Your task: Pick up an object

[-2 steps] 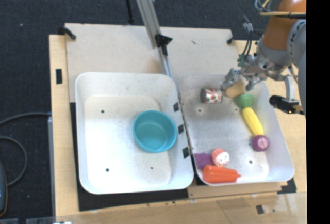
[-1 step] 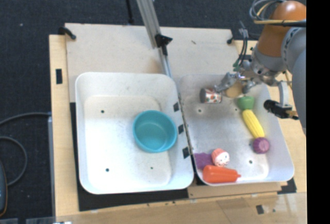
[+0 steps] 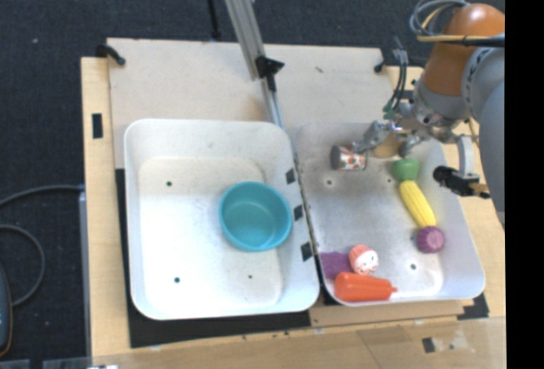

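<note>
A: Where the grey arm point(image 3: 463, 78) with its orange band reaches in from the right, we see its jaws point(image 3: 374, 140) low over the far part of the right bin point(image 3: 463, 278), just beside a small can point(image 3: 348, 158). What do we make of them?

B: We cannot tell whether they are open or closed; the metal parts blur together there. The can lies on its side, a short cylinder with a reddish label and a pale end, right at the tip of the jaws, but we cannot say it sits between them.

A: And the rest of that bin?

B: Smooth plastic toy food, mostly along the right side and the near edge. We see a round green piece point(image 3: 406, 168) near the wrist, then a long yellow corn cob point(image 3: 417, 202) with a bumpy surface, then a rounded purple piece point(image 3: 429, 239). Along the near wall lies a tapered orange carrot point(image 3: 364, 286), touching a small round white and red toy point(image 3: 364, 258), with a flat purple shape point(image 3: 334, 261) just beside them.

A: The left bin point(image 3: 149, 155)?

B: It holds a round teal bowl point(image 3: 255, 216), glossy and upright, close to the wall shared with the right bin. Both bins are shallow white trays with rounded corners and speckled floors.

A: Under them?

B: A pale wooden tabletop point(image 3: 187, 78), matt and flat. A ribbed silver metal rail point(image 3: 240, 6) slants down from the top to the gap between the bins.
</note>
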Robot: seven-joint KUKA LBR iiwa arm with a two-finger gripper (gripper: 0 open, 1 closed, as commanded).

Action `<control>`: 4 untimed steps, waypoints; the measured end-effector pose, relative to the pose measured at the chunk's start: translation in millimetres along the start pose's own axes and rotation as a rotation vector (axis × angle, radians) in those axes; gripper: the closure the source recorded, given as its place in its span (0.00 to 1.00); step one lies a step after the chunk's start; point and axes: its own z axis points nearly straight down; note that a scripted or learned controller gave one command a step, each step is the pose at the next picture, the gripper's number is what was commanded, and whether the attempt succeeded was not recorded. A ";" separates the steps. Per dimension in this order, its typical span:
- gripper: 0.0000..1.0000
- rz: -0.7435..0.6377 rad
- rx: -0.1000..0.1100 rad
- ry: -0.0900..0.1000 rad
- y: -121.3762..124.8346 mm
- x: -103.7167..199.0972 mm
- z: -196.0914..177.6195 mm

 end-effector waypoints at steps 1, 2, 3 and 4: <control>1.00 -0.003 -0.001 -0.002 0.8 -1.4 -10.7; 1.00 -0.005 0.002 0.002 11.1 3.8 -66.9; 1.00 -0.006 0.001 0.002 10.6 4.5 -132.8; 1.00 -0.009 0.004 0.003 12.0 3.4 -164.9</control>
